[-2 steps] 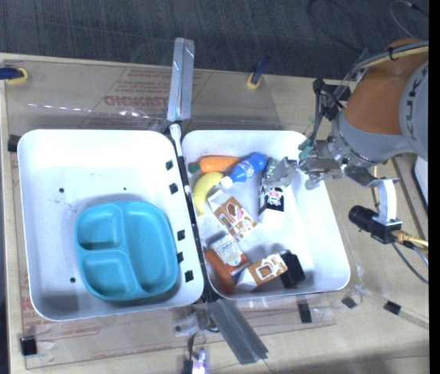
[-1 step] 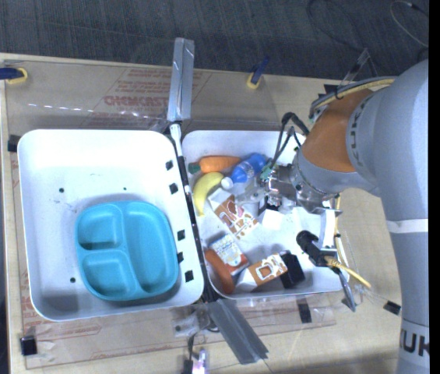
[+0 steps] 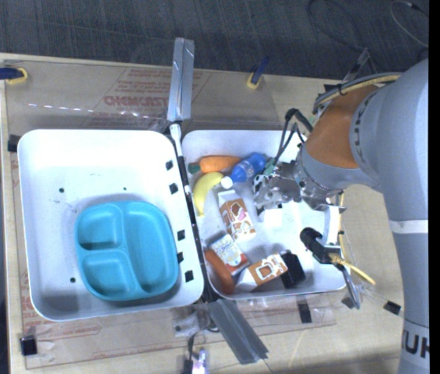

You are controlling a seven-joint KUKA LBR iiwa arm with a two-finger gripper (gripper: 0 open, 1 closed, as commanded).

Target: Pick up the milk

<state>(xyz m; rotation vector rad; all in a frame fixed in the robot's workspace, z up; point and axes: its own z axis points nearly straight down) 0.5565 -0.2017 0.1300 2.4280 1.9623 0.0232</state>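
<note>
White milk (image 3: 236,217) carton lies in the right bin (image 3: 313,285), just left of the gripper (image 3: 270,192); its opening I cannot tell.

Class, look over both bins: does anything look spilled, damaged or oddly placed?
Nothing looks spilled or broken. The right bin holds a loose jumble: cartons lying tilted among a banana and a bottle. The blue tray sits slightly askew in the left bin.
</note>
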